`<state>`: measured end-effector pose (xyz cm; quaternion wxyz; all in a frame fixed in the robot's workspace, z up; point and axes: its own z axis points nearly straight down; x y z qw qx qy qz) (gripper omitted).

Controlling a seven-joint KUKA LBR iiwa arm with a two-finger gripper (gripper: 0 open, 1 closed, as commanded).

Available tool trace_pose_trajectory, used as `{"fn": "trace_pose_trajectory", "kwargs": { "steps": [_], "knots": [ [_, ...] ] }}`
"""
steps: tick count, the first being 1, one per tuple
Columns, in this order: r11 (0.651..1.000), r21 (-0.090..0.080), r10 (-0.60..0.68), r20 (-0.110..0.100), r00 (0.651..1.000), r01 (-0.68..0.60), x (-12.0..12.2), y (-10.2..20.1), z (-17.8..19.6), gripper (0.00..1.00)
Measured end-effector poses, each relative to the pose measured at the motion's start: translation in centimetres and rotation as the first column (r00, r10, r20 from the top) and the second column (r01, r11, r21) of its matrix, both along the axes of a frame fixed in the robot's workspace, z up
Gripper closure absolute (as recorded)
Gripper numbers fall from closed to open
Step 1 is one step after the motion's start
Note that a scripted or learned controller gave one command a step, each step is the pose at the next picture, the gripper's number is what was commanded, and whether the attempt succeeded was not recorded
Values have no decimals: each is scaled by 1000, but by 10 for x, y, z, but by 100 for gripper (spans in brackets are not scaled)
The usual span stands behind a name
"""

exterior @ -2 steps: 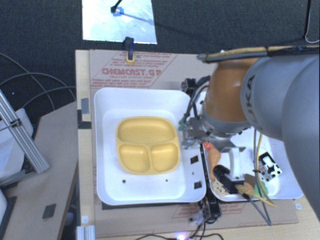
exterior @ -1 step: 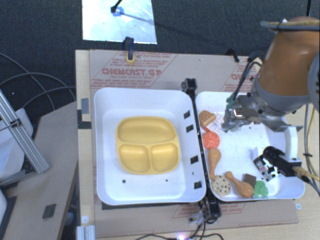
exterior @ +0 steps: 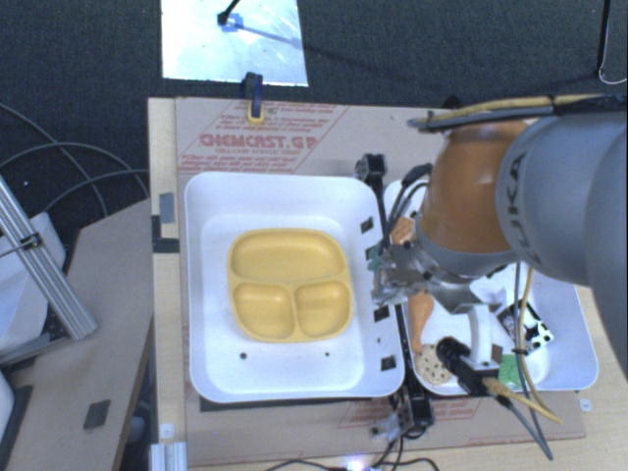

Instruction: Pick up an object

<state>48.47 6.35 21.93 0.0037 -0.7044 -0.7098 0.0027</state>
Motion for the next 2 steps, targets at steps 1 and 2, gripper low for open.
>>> {"fn": "trace_pose_trajectory", "kwargs": {
  "steps": [1, 2],
  "knots": [
    [1000, -5, -12, 16, 1000, 12, 42, -78, 35, 100],
    [1000, 1, 0, 5, 1000, 0, 0, -27, -5, 100]
  ]
}}
